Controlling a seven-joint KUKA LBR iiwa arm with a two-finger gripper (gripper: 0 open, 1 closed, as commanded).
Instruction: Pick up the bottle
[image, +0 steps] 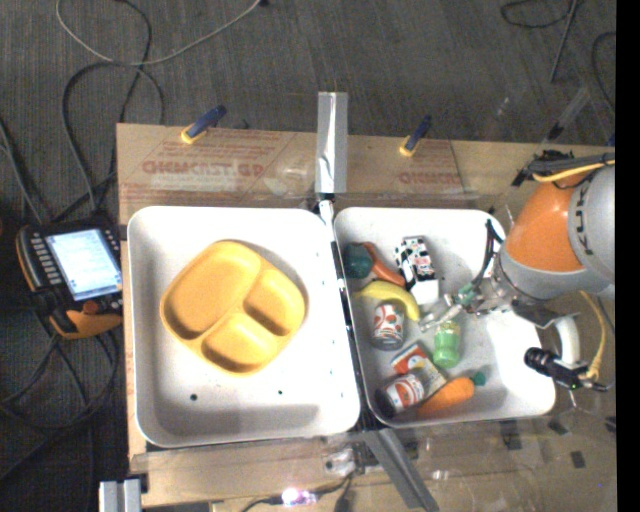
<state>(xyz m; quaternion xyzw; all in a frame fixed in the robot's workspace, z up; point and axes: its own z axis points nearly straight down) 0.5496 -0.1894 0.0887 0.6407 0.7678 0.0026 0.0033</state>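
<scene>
In the right bin, a small green bottle stands near the middle, between a banana and a carrot. A second bottle with a red label and dark cap lies on its side near the front wall. My gripper reaches in from the right and hangs just above the green bottle's top, its metal tips close to the cap. Nothing visibly held. The grey arm with its orange band covers the bin's right side.
Around the bottles lie a yellow banana, a printed can, a black-and-white cow toy, an orange carrot and a teal-and-orange piece. The left bin holds a yellow divided plate.
</scene>
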